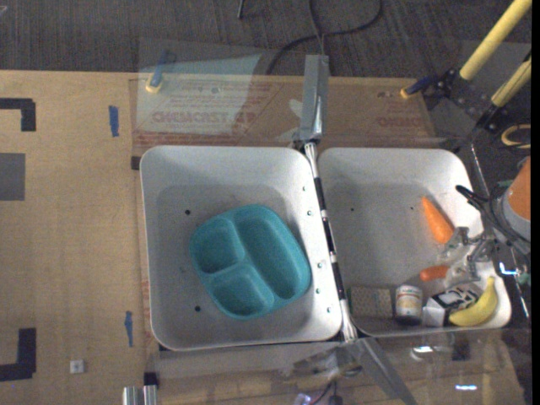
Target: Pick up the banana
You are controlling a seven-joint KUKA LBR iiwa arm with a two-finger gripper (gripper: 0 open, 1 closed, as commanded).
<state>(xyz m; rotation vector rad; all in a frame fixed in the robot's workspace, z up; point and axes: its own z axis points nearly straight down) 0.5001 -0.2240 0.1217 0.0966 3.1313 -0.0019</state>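
Place: a robot lab, as I see it.
Worktop: bare board with tape marks.
Bins: two white, bolted together.
Twelve o'clock: loose black cable on carpet.

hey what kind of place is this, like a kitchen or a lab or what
Most likely a robotics lab bench, not a kitchen. Two white bins, left and right, sit clamped on a taped bench, holding test items like a banana and a teal divided plate, with the robot arm at the right.

Lying beyond the tan table: dark grey carpet floor, black cable looping across, yellow poles leaning at right.
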